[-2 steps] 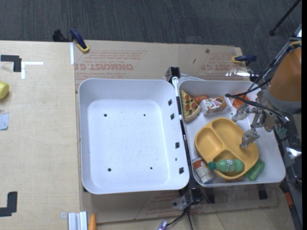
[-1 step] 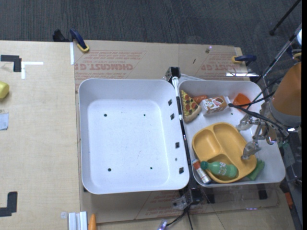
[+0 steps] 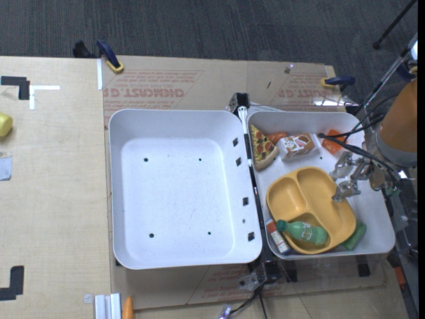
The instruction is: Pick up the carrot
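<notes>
A robot arm reaches into the right bin (image 3: 382,241). Its end effector (image 3: 344,180) hovers over a yellow tray (image 3: 312,205), holding nothing; finger state cannot be told. The carrot (image 3: 332,141) lies just beyond, at the far wall. Approach step; next, shift farther and descend.

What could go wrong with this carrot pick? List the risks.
1. The small orange carrot lies tight against the right-hand white bin's far wall, beside the wrapped sandwich; the hand could hit the wall or grab the wrong item.
2. The hand hangs above the yellow divided plastic plate, short of the carrot; dropping straight down would probably strike the plate.
</notes>
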`<state>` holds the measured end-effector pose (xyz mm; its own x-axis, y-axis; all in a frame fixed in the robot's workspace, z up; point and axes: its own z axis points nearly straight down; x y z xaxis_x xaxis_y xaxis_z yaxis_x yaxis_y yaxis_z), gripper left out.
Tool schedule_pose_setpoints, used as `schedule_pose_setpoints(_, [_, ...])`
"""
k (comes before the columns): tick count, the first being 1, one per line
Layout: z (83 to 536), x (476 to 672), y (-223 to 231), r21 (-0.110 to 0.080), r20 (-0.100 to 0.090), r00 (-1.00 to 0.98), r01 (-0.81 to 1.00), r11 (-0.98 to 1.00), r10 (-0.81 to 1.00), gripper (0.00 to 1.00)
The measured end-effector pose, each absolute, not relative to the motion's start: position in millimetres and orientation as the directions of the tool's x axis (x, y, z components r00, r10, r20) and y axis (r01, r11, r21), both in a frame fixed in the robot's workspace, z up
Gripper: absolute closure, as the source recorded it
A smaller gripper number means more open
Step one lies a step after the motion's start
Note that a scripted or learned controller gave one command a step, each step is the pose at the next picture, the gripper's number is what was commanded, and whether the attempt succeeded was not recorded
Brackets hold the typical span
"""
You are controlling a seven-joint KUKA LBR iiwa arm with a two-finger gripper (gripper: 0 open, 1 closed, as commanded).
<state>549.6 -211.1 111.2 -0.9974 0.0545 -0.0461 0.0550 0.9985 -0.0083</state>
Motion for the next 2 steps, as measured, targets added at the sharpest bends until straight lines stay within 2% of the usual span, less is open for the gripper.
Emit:
schedule_pose_setpoints(1, [108.4, 546.1, -210.2, -0.006, -0.033, -0.998, 0.052, 0.999, 0.052, 0.0])
schedule_pose_setpoints(2, [99.7, 506.4, -218.5, -0.006, -0.036, -0.999, 0.04, 0.999, 0.04, 0.0])
